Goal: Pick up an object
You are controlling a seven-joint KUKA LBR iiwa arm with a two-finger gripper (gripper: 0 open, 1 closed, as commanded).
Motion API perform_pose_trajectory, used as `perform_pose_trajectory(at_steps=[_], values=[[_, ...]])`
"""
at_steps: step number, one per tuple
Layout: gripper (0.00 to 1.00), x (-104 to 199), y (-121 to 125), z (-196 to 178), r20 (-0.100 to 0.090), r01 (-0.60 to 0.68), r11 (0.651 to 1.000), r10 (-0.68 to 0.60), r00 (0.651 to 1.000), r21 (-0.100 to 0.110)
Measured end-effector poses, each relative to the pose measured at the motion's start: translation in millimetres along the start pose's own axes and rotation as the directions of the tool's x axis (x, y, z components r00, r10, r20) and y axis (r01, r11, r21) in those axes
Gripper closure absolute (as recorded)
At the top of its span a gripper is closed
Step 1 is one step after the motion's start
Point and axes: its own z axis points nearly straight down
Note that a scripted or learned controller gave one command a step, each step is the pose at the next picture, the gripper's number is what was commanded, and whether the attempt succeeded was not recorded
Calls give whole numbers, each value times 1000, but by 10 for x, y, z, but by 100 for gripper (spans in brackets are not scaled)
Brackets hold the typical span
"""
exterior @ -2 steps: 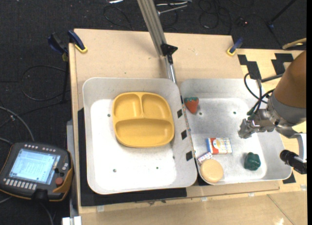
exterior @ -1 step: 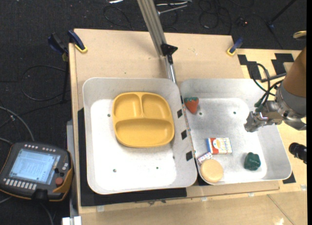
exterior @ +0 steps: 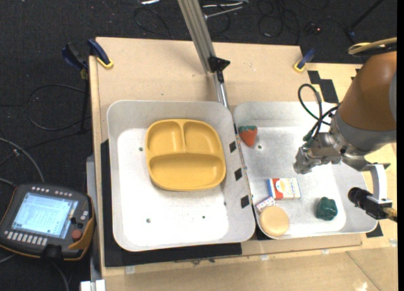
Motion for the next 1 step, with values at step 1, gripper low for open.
perform_pose_trajectory(at_steps=[1], values=[[100, 563, 88, -147, 1, 1, 1000, -1, 1000, -4]])
